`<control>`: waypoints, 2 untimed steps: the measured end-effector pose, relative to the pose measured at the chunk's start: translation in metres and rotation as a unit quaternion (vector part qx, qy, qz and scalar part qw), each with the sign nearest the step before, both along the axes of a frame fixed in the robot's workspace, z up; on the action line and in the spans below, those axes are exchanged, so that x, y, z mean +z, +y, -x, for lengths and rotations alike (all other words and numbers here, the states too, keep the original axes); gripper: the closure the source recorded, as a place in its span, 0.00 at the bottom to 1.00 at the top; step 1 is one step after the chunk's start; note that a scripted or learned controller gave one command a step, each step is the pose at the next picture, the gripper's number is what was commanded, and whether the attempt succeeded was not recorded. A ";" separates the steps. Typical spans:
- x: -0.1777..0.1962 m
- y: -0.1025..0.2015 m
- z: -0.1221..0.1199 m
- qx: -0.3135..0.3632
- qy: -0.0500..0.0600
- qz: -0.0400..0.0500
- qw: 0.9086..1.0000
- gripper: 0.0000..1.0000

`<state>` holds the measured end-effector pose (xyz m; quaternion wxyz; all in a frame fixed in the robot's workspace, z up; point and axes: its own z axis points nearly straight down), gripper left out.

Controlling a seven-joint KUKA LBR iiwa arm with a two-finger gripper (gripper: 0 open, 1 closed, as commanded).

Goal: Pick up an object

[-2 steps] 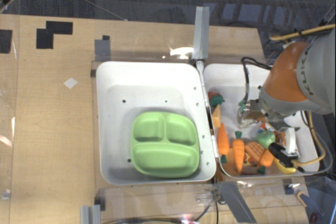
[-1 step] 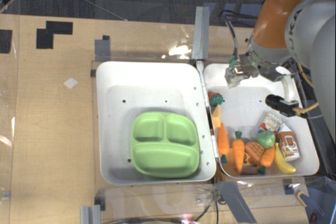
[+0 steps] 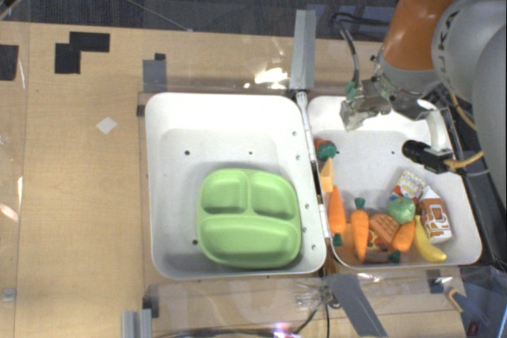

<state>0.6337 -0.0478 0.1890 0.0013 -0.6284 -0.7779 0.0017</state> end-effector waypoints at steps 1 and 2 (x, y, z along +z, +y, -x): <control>-0.007 0.068 -0.036 0.211 -0.002 -0.001 0.977 1.00; -0.007 0.067 -0.036 0.211 -0.002 -0.001 0.977 0.00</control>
